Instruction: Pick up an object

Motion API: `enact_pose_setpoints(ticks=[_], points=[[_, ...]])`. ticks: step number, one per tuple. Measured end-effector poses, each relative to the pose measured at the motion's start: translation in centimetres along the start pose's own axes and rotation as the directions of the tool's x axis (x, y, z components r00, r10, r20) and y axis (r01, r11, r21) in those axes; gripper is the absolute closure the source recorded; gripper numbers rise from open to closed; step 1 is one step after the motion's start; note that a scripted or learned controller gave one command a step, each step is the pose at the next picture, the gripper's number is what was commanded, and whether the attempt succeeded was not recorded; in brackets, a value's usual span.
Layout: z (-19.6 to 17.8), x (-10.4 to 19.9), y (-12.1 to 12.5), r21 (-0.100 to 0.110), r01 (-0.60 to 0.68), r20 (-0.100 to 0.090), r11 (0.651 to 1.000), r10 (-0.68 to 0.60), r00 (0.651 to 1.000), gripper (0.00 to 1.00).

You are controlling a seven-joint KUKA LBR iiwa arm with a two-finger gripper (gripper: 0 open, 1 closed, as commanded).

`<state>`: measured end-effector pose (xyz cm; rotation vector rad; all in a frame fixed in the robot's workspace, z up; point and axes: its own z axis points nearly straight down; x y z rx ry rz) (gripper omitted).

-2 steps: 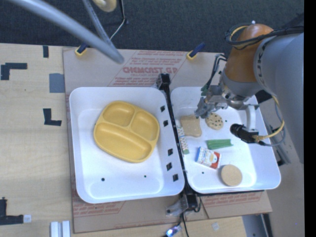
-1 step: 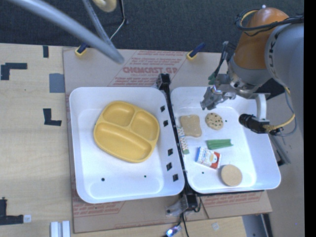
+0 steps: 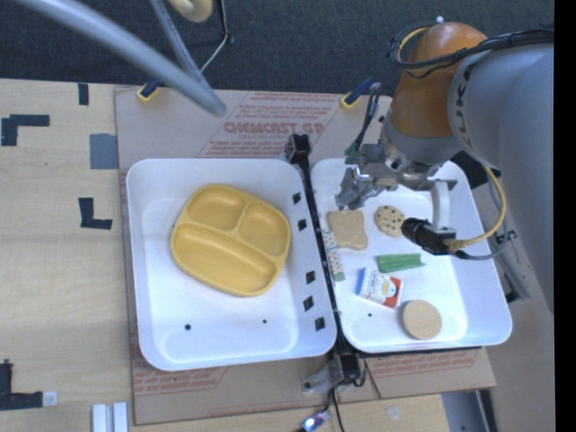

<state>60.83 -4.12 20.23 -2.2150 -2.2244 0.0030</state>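
1. Arm (image 3: 486, 88) first, since it is the biggest thing you see. It is grey with an orange band, and it comes in from the right and hangs over the right bin (image 3: 486, 322).
2. Desk (image 3: 54, 241) next. It holds two flat white bins side by side.
3. Look at the left bin (image 3: 153, 331). It has one thing in it, a yellow plate (image 3: 232, 238) with three parts.
4. Look at the right bin. It holds the small things you can pick from.
5. One is a tan toast shape (image 3: 349, 229) near the wall between the bins.
6. One is a round brown disc (image 3: 420, 319) near the front of the bin.
7. One is a little red, white and blue packet (image 3: 379, 287), just beside the disc.
8. One is a green strip (image 3: 398, 262), just above the packet.
9. One is a small spotted cookie (image 3: 388, 219), right beside the toast.
10. The claw (image 3: 354, 187) sits low, just above the toast. You cannot tell from here if it is apart or together.
11. Nothing looks lifted yet. Every small thing lies flat in the bin. I think the toast is the likely pick, so you have the grab and the lift left to do.
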Motion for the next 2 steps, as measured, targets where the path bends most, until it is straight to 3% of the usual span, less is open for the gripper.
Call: enact_pose_setpoints(ticks=[2], points=[[-1.1,10.2,-4.7,0.001,0.001,0.0,1.0,-0.001,1.0,1.0]])
